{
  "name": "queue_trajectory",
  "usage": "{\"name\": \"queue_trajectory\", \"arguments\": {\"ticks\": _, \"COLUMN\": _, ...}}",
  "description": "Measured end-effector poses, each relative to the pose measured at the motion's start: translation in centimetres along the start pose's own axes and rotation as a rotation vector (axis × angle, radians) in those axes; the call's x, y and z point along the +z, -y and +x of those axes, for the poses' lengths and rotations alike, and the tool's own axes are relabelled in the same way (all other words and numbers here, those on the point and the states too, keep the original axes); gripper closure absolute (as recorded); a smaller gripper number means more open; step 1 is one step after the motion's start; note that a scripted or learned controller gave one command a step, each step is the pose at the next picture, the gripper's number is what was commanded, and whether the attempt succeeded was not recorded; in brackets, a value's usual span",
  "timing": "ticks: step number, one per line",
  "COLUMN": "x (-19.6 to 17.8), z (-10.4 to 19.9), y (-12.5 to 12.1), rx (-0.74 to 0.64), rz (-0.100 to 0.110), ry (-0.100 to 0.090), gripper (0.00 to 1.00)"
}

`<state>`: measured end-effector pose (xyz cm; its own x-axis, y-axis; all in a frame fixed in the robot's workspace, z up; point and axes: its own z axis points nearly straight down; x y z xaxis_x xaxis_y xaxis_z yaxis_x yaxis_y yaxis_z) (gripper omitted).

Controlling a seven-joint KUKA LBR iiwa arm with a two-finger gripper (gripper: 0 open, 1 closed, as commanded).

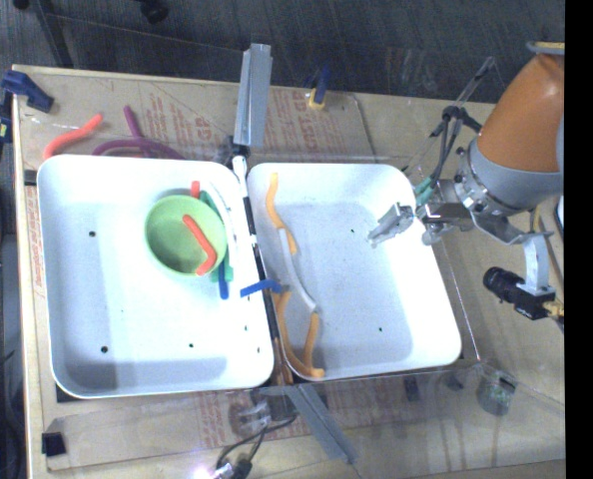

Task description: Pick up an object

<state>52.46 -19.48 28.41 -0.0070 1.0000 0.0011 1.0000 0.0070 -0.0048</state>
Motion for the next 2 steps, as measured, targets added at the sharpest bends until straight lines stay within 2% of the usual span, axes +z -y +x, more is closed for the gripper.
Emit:
{"name": "queue_trajectory", "arguments": {"ticks": 1, "x": 10.5, "z": 4.5, "y": -3.2, "rx": -0.056, "rz": 0.002, "ry": 0.001, "gripper": 0.0}}
{"name": "queue_trajectory", "arguments": {"ticks": 2, "x": 19.0, "z": 6.1, "y": -8.0, "rx": -0.206, "rz": -0.001, "ry": 0.0, "gripper": 0.0}}
